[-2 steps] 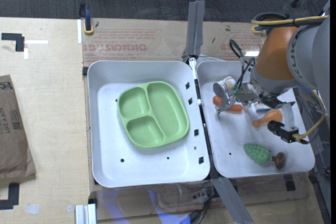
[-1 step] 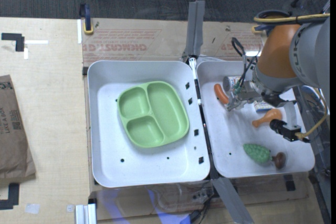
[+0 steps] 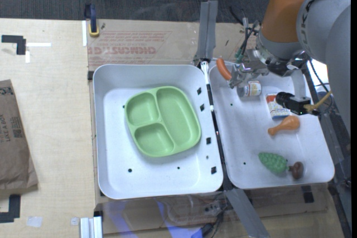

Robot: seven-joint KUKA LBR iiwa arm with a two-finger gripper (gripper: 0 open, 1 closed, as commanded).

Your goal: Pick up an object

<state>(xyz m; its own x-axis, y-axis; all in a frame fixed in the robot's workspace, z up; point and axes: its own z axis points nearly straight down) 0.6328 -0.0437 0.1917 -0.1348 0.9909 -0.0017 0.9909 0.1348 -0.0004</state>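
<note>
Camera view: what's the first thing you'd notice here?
The big green plate with three sections jumps out, lying tilted in the middle of the left bin. Next is the grey robot arm with its orange band, reaching in from the right over the far end of the right bin, where small toy foods lie scattered, like an orange drumstick.

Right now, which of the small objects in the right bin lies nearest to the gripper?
The small jar-like object just below the gripper; the orange drumstick-shaped piece and the green piece lie much lower in the right bin.
</note>
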